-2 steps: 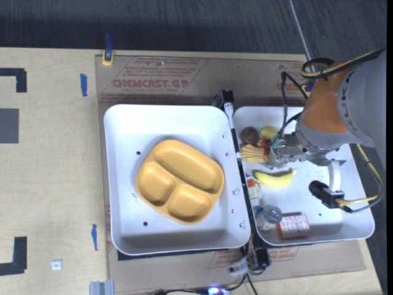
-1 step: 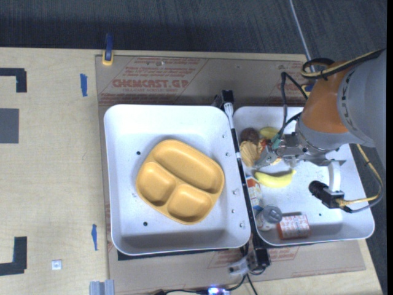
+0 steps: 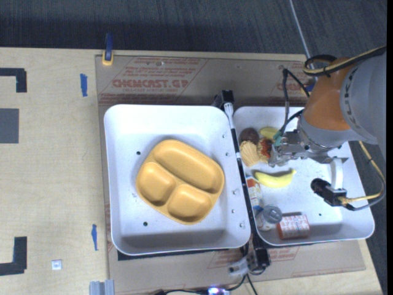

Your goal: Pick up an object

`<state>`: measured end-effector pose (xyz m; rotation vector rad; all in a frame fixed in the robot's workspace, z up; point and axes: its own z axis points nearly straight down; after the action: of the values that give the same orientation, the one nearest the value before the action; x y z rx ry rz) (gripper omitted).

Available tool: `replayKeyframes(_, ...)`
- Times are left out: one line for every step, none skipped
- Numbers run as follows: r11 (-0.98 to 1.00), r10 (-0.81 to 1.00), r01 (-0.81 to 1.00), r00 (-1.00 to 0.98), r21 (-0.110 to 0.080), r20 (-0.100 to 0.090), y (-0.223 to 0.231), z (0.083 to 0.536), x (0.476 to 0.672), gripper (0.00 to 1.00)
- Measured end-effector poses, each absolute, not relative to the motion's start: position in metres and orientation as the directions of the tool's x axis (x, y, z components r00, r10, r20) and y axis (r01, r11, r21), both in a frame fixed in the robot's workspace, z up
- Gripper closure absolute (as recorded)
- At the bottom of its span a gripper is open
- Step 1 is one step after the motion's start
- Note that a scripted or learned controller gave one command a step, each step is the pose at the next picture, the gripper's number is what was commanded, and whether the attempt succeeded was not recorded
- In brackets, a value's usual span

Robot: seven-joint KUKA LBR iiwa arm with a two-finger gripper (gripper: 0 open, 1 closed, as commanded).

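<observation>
The gripper (image 3: 277,154) sits low in the right bin (image 3: 359,226), just above the banana (image 3: 274,177) and hard against a tight cluster of small toys (image 3: 255,143). Packed that closely, it could nudge the banana aside or catch two things at once. I cannot tell whether its fingers are open or closed; the wrist hides them. The yellow tray (image 3: 179,180) fills the left bin (image 3: 116,183).

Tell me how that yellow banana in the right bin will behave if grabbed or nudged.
The banana looks like smooth moulded plastic, so probably stiff, light and a bit slippery. Its curved shape lying flat suggests it would pivot or slide when nudged, not roll.
</observation>
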<state>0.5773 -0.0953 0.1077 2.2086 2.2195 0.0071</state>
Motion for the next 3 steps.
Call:
replayKeyframes(0.005, 1.000, 1.000, -0.005, 0.010, -0.004, -0.095, 0.108, 0.577, 0.00)
replayKeyframes(0.007, 1.000, 1.000, -0.007, 0.013, -0.006, -0.095, 0.118, 0.578, 1.00)
replayKeyframes(0.007, 1.000, 1.000, -0.006, 0.012, -0.006, -0.095, 0.118, 0.578, 0.00)
